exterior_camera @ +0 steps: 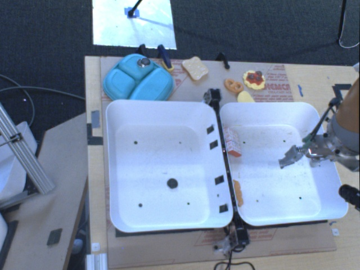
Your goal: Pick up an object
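My gripper point(288, 158) hangs over the right part of the right bin point(323, 207), with the arm coming in from the right edge. Nothing shows in its grasp. A small red and white carton point(232, 142) lies against that bin's left wall, well to the left of the gripper. Near the bin's lower left corner sits an orange oblong piece point(238, 193). In the left bin point(121, 151), a small dark round object point(172, 183) rests on the floor below the middle.
Behind the bins on the bench lie a blue divided plate point(138, 78), a toast slice point(195, 68), a pretzel point(233, 85), a round red-topped toy food point(254, 79) and a yellow piece point(245, 97). A black divider with clips point(219, 151) separates the bins.
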Controlling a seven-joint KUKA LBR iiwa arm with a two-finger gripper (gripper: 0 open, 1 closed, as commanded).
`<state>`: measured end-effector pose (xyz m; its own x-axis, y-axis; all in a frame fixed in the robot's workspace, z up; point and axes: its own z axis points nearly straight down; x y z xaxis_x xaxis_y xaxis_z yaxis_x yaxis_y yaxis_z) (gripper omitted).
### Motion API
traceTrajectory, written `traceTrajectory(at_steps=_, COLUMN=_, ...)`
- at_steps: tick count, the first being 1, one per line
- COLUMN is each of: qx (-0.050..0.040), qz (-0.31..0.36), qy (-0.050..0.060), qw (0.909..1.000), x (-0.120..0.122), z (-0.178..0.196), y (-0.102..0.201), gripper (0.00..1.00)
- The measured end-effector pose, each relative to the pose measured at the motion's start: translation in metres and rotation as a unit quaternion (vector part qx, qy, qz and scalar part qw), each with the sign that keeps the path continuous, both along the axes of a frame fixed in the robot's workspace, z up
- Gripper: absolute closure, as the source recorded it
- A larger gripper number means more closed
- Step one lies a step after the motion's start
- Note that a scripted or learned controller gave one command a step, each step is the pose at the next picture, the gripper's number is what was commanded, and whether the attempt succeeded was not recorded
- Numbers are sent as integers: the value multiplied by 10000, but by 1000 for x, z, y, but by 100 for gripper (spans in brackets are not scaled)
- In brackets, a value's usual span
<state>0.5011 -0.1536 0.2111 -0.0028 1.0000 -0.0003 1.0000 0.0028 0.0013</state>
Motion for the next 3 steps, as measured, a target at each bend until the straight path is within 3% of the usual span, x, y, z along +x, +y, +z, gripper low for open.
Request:
traceTrajectory(at_steps=1, qx=-21, qz=26, qy=-52, qw=10000, x=21, z=-129, y=53, gripper=0)
traceTrajectory(at_steps=2, qx=-25, qz=-9, qy=-76, qw=10000, x=22, z=-112, y=50, gripper=100)
traceTrajectory(at_steps=3, qx=20, qz=54, qy=-42, qw=10000, x=13, z=-22, y=137, gripper=100)
